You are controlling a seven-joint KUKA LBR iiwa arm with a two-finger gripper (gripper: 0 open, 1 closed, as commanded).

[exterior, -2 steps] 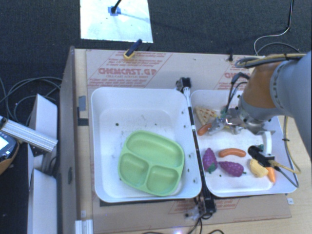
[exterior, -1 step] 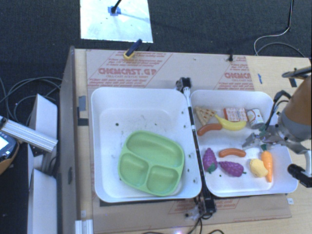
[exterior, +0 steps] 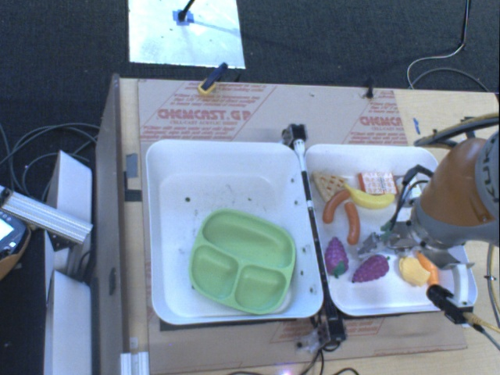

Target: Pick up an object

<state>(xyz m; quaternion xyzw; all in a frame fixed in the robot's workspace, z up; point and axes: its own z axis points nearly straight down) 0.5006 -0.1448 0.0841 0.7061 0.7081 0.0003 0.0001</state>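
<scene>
From the camera view, the surface (exterior: pixel 234 108) carries two white bins side by side. The left bin (exterior: pixel 172 178) holds a green divided plate (exterior: pixel 242 262). The right bin (exterior: pixel 367 307) holds toy food: a waffle wedge (exterior: pixel 329 184), a red-and-white packet (exterior: pixel 378 182), a banana (exterior: pixel 370 200), two sausages (exterior: pixel 337 205) and (exterior: pixel 352 223), and two purple grape bunches (exterior: pixel 336 255) and (exterior: pixel 370 269), with a yellow and orange piece (exterior: pixel 415 269) at the far right.

The arm (exterior: pixel 461 190) reaches in from the right and hangs low over the right bin. Its gripper (exterior: pixel 380 243) sits just above the right-hand grape bunch and beside the lower sausage. Whether the jaws are released or clenched I cannot tell; the metal parts blur together, and nothing visibly sits between them.

This looks like the approach or descent step, with no object lifted yet. The next move likely calls for settling on one item, probably that grape bunch or the sausage, and closing squarely on it without nudging its neighbours.
</scene>
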